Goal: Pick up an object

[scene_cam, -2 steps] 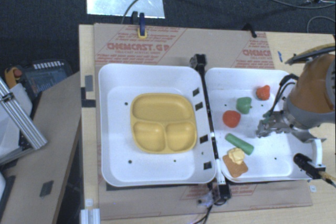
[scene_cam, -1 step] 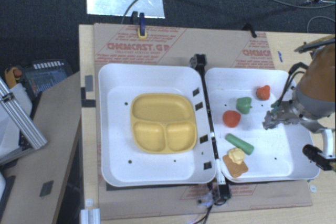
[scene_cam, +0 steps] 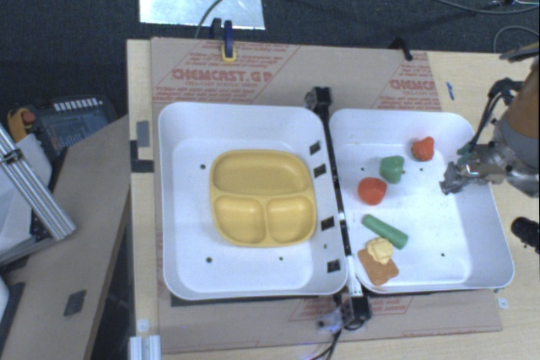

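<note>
My gripper (scene_cam: 453,179) hangs over the right edge of the right bin (scene_cam: 485,253), near the bin's upper half, and I see nothing held in it — how far it is opened I cannot tell, too small and dark at this angle. The arm (scene_cam: 516,149) behind it comes in from the right, cables looped above the wrist.

Closest target is the orange-red toy (scene_cam: 423,148), up and left of the gripper, near the bin's back wall. Then the green pepper-like piece (scene_cam: 391,168) and the red tomato (scene_cam: 372,190), just beside each other toward the bin's middle. Lower down the long green vegetable (scene_cam: 386,231) lies at a slant, and the yellow-and-orange piece (scene_cam: 379,258) sits near the front-left corner, close to it.

Step in hand, as I judge it: the approach, nothing picked yet. Next move calls for a shift left over one item and a straight descent.

Room: the right half of this bin is bare floor, so there is good space to travel. The orange-red toy is close to the back wall, less room for fingers there. The tomato and pepper pair crowd each other — a grab could catch both. The yellow-and-orange piece is tight to the corner and the divider (scene_cam: 335,206).

The left bin (scene_cam: 181,265) holds a yellow divided tray (scene_cam: 260,196), well apart from my reach now.
</note>
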`<move>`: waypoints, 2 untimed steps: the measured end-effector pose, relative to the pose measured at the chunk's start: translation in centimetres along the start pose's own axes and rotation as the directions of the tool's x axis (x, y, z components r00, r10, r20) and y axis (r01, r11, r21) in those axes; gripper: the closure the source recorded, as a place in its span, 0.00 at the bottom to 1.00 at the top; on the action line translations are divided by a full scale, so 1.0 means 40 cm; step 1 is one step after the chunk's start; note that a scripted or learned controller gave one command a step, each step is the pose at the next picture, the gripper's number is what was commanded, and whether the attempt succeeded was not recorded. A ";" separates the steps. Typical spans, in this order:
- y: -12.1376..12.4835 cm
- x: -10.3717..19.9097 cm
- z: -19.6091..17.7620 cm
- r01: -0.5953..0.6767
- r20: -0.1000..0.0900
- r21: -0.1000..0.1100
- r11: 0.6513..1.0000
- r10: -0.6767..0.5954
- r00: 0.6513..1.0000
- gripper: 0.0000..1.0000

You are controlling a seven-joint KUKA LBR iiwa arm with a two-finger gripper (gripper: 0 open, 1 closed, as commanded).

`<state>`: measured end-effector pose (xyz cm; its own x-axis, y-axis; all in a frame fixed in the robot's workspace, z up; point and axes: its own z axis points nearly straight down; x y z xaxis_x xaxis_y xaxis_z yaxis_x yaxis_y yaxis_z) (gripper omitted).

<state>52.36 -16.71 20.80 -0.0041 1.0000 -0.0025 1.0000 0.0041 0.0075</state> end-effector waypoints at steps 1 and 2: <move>-0.009 0.007 -0.155 0.001 0.000 -0.002 1.000 -0.001 1.000 1.00; -0.006 0.141 -0.165 0.006 -0.004 0.004 1.000 -0.006 1.000 1.00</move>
<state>52.04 -11.06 27.39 -0.0099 1.0000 0.0011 0.9999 0.0099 0.0033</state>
